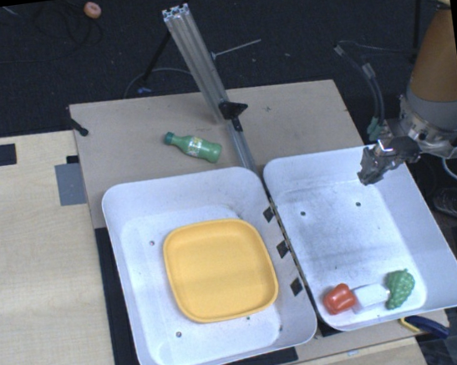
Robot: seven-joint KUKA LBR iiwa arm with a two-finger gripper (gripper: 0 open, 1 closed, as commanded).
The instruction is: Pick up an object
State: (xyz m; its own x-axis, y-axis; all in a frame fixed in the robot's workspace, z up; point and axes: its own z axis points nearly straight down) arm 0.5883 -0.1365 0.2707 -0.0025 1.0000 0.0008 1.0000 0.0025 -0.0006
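In the right bin, near its front edge, lie a red pepper-like toy, a small white block and a green broccoli-like toy, side by side. My gripper hangs over the bin's far right corner, well apart from these objects, with nothing visible between its fingers. The left bin holds a yellow square plate.
A green bottle lies on the bench behind the left bin. A slanted metal rail rises from the bench behind the gap between the bins. Black clips sit along the divide between bins.
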